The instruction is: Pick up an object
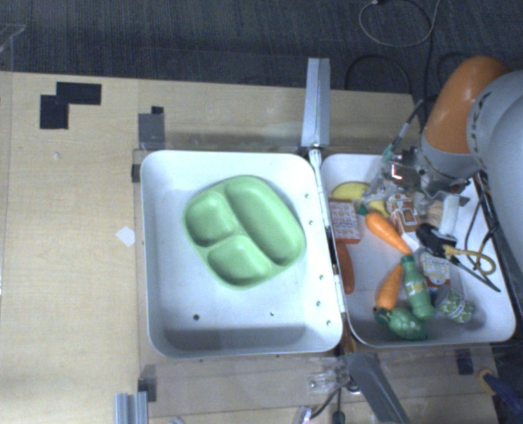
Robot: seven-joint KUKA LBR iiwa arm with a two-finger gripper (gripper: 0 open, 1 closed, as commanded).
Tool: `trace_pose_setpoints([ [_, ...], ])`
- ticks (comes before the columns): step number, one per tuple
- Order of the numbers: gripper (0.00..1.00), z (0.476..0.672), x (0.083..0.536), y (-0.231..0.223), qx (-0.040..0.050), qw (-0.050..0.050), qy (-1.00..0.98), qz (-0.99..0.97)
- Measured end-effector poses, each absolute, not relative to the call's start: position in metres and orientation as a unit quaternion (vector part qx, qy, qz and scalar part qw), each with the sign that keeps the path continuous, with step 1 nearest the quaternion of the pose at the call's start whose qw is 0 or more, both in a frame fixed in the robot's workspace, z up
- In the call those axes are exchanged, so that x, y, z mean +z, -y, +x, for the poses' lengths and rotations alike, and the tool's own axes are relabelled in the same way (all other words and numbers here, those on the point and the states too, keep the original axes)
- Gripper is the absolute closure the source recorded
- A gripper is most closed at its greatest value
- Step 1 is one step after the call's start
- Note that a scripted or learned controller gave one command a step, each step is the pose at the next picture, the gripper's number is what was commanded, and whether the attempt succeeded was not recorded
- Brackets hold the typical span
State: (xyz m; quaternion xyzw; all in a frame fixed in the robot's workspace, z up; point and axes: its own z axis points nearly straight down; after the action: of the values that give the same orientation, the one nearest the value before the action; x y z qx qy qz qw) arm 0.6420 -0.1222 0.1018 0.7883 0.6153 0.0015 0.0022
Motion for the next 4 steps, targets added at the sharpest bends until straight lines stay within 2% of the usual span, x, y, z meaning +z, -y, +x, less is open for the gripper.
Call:
trace_pose_setpoints([
  [1, 0.0, 0.666, 0.209, 0.089, 0.0029, 0.003, -0.594, 0.804],
  [2, 0.0, 0.67, 0.087, 0.088, 0.0006, 0.001, -0.596, 0.803],
  [3, 0.0, 0.671, 0.087, 0.106, 0.002, 0.002, -0.671, 0.742],
  [4, 0.0, 0.671, 0.087, 0.088, 0.0024, 0.002, -0.679, 0.734],
])
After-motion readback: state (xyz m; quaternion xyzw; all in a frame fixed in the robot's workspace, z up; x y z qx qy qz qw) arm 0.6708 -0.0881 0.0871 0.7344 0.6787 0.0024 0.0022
